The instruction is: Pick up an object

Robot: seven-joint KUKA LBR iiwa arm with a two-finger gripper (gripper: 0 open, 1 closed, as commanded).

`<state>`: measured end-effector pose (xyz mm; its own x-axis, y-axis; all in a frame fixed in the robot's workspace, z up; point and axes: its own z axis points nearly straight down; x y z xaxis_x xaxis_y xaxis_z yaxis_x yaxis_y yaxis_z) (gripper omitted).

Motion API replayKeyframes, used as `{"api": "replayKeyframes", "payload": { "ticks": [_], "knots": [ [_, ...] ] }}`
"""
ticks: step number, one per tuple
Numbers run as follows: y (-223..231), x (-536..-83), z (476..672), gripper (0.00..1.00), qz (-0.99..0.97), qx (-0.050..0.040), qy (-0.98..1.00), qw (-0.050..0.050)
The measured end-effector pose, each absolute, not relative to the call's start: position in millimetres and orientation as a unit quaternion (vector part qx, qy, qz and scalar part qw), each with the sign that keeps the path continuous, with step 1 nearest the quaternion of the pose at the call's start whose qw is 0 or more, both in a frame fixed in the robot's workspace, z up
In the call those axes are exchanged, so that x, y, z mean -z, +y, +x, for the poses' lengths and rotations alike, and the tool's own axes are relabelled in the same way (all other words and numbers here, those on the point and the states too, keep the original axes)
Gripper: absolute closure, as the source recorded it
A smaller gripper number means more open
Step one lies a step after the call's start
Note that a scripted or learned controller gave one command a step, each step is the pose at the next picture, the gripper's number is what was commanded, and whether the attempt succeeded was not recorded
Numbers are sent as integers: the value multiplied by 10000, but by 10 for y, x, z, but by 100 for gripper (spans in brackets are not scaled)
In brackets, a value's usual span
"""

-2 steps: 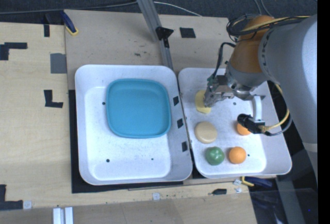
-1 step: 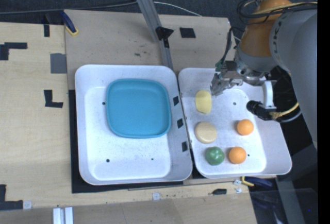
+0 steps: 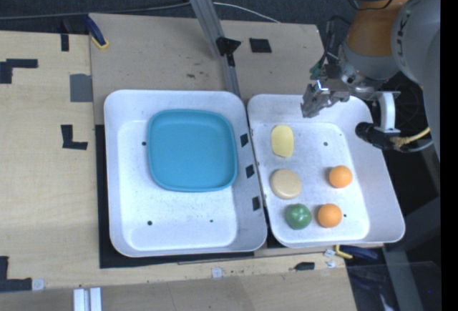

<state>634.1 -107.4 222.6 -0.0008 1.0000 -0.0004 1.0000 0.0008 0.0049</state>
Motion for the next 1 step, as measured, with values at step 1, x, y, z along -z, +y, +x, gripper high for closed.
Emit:
{"api": "replayKeyframes", "payload": {
  "ticks": [1],
  "knots": [
    [-1072,-2256,6342,100,7070,0,7072,-2]
  ]
}}
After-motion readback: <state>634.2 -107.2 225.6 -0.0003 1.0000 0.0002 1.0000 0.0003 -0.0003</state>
